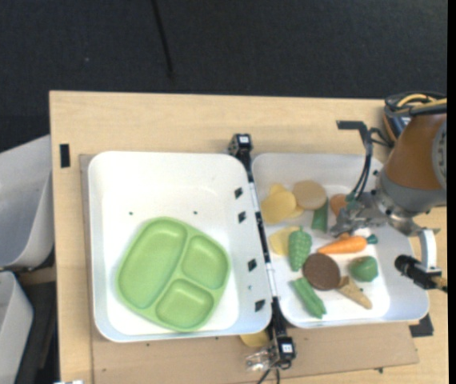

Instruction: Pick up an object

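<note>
- Wooden desk (156,122) bearing two white bins side by side.
- Left bin (108,182): a green divided plate (174,273), lying flat.
- Right bin (404,298): a pile of toy food.
- Arm (414,162) reaching in over the right bin's right side.
- Claw (354,218) low among the food, just above the carrot (342,246); spread of the claw impossible to tell.
- Near the carrot: brown disc (322,270), green pepper (364,269), cone (356,294).
- Toward the divider: yellow piece (279,204), tan disc (310,194), bumpy green piece (298,249), green pod (309,297).
</note>
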`<state>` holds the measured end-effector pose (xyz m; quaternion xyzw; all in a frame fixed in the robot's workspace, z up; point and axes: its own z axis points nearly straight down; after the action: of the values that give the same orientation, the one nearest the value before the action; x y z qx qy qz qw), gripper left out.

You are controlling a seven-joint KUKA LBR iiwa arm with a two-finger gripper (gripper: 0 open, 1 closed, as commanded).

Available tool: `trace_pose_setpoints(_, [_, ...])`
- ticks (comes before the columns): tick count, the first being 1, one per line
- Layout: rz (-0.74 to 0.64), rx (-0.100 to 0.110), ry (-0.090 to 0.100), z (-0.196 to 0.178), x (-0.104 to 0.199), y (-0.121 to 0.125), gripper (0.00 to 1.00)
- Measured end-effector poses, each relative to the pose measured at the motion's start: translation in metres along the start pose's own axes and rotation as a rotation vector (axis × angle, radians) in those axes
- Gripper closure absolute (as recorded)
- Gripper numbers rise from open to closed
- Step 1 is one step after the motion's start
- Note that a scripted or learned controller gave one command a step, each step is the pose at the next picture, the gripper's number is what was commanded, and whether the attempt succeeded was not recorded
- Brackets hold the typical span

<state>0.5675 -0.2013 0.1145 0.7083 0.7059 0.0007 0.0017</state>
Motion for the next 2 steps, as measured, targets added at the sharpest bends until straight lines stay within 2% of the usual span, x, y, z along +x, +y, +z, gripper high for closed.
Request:
trace_pose_setpoints(1, [0.000,0.002,-0.002,-0.017,0.023,-0.008,1.00])
trace_pose_setpoints(2, [-0.002,0.005,0.000,-0.080,0.040,-0.036,1.00])
